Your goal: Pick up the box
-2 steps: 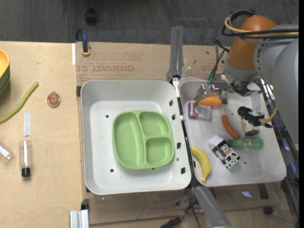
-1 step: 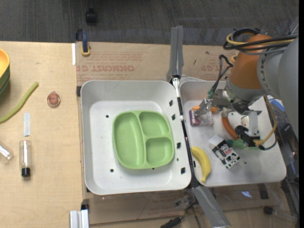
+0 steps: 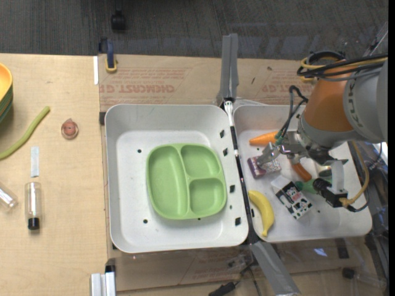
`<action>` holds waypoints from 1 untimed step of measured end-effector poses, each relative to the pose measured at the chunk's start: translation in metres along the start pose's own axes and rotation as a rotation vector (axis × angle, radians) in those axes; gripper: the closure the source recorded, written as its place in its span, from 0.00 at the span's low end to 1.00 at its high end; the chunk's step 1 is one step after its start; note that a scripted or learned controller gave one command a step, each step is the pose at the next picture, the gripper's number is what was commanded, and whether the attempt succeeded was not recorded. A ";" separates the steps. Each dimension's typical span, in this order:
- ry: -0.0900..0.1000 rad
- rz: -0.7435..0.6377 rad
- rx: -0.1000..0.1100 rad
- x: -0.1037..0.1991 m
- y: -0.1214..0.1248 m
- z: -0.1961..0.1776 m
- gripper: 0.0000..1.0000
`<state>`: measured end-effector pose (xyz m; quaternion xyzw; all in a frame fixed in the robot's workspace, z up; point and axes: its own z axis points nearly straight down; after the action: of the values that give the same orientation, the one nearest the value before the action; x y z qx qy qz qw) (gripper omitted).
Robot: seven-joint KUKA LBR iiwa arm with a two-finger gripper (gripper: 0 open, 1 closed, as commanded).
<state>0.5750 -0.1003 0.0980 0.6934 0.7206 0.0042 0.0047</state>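
A: What do we see on the bench?

B: Two white bins side by side. The left bin [image 3: 117,184] bears a green divided plate [image 3: 186,180] with three compartments. The right bin [image 3: 345,224] holds the loose items.

A: Where do we locate the box?

B: We take the box [image 3: 294,200] to be the small black-and-white carton lying tilted near the middle of the right bin, toward its front edge. A banana [image 3: 263,211] lies just beside it on the left, near the bin's front left corner.

A: And the arm?

B: The arm [image 3: 345,103], grey with an orange band, reaches in from the right. Its gripper [image 3: 271,156] hangs over the rear left part of the right bin, above a small purple packet [image 3: 257,166] and just beside a carrot [image 3: 265,138]. The box sits apart from it, nearer the front.

A: How does the end effector stand?

B: We cannot tell; the wrist and cabling blur into the items below it. We see nothing plainly lifted.
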 end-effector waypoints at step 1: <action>0.001 -0.078 0.002 -0.002 -0.065 0.000 0.00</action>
<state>0.5098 -0.1045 0.0969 0.6648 0.7470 0.0034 0.0039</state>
